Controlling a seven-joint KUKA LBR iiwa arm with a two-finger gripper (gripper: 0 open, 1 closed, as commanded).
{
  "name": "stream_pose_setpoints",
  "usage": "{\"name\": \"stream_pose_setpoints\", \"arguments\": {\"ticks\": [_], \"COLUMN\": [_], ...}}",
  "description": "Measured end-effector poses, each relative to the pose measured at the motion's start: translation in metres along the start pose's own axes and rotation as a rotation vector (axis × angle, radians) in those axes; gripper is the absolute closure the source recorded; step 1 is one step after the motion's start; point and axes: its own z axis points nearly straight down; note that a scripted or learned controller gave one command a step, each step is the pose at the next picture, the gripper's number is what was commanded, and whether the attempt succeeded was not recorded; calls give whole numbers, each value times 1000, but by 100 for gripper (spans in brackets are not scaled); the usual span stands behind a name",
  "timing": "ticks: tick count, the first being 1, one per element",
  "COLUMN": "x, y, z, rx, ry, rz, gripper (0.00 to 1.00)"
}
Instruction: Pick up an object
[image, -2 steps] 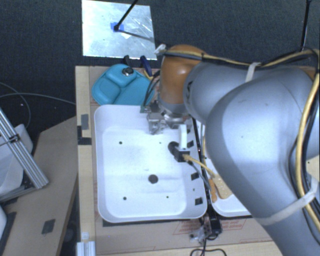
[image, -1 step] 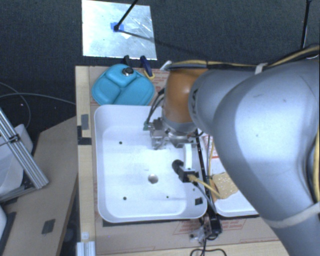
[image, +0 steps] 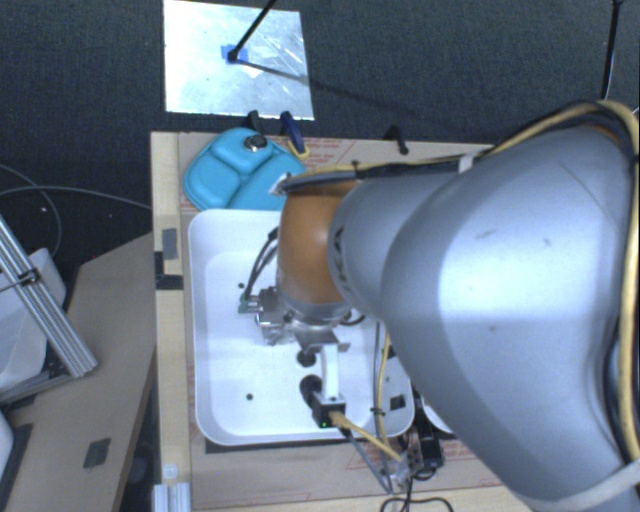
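Observation:
My gripper (image: 305, 352) hangs below the orange band (image: 308, 250) of the arm, low over the right part of the left white bin (image: 225, 330). Directly under it, near the bin's front right corner, sit a small black piece (image: 312, 386) and a white strip (image: 329, 372); whether these belong to the gripper or lie loose in the bin is unclear. Two tiny dark specks (image: 249, 397) lie on the bin floor. The big grey arm (image: 490, 300) hides the right bin.
A light blue plastic object (image: 238, 170) lies behind the left bin on the bench. Yellow cables (image: 375, 440) trail past the bin's front right corner. A shiny sheet (image: 238, 58) lies on the dark floor beyond the bench, and an aluminium frame (image: 40, 310) stands at the left.

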Motion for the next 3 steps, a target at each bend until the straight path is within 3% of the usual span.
{"name": "stream_pose_setpoints", "arguments": {"ticks": [1, 2, 3], "x": [-46, 34, 40], "y": [40, 137, 82], "z": [6, 2, -120], "rx": [-9, -21, -12], "ry": [-4, 3, 1], "rz": [12, 0, 4], "gripper": [100, 100, 100]}}
